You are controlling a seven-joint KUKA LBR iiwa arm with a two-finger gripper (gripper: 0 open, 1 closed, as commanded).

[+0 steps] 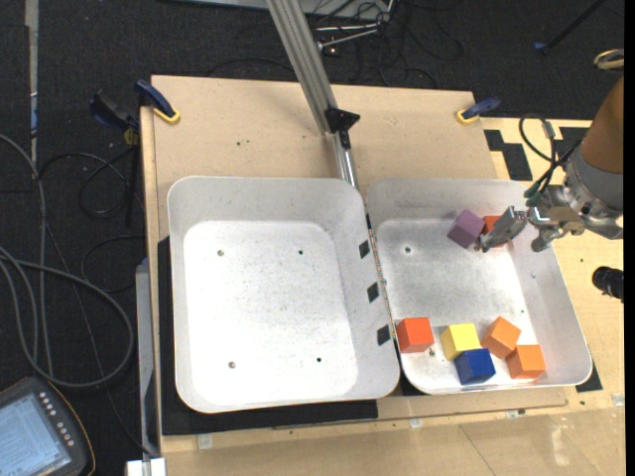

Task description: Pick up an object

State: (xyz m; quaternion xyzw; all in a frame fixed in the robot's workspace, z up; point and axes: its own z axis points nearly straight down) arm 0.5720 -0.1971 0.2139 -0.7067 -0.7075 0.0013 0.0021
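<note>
At the far side of the right bin (571,310), the gripper (493,233) sits beside a purple block (464,228); its opening I cannot tell, so it should center over the block before closing

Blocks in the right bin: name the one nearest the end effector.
The purple block, beside the end effector; the other blocks cluster along the bin's near edge.

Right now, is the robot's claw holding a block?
Gripper: cannot be told; it sits low in the right bin beside the purple block.
</note>
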